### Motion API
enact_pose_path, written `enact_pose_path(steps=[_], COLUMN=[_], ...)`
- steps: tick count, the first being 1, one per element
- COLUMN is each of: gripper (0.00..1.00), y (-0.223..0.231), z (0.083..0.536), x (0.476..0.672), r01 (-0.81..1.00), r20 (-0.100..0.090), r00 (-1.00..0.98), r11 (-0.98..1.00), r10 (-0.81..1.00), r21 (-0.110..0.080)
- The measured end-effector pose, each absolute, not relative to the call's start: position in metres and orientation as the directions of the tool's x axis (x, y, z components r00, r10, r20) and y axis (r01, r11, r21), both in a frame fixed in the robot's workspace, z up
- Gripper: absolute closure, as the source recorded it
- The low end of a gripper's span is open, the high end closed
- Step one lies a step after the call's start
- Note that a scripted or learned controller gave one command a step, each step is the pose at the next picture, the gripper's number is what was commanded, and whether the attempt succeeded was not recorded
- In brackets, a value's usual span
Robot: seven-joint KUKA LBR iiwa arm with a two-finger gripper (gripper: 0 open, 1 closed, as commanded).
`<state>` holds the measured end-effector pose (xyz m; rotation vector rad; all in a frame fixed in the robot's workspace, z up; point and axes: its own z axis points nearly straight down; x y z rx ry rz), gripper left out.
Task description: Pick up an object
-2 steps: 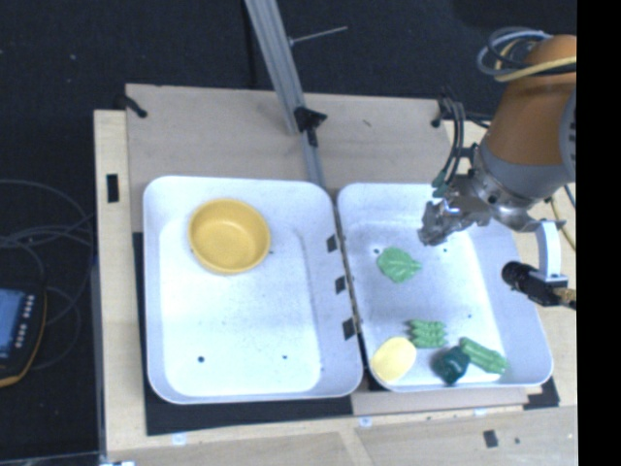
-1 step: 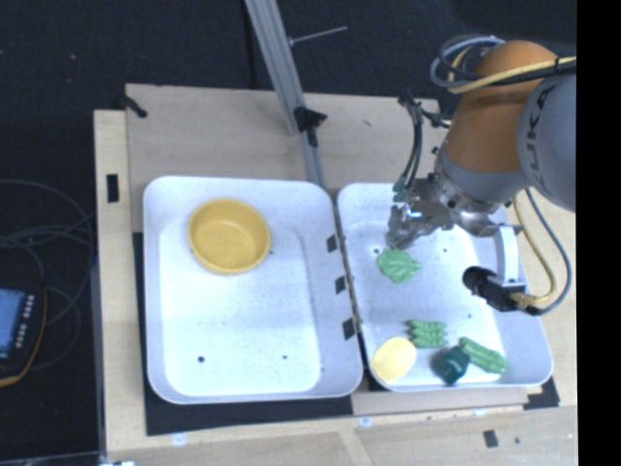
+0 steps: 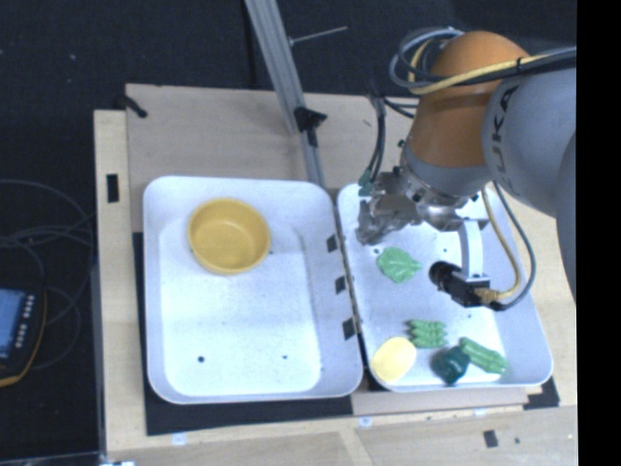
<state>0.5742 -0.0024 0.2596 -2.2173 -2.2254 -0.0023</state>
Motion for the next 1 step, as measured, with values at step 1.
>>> enact_pose_path(steps=[1], gripper=[1.00], y=[0.0508], z=[0.2462], x=[0.5762], r01=[1.000], r20=[0.000], r00=[-0.003], r11=[0.003], r10=[1.000], r21=[0.000])
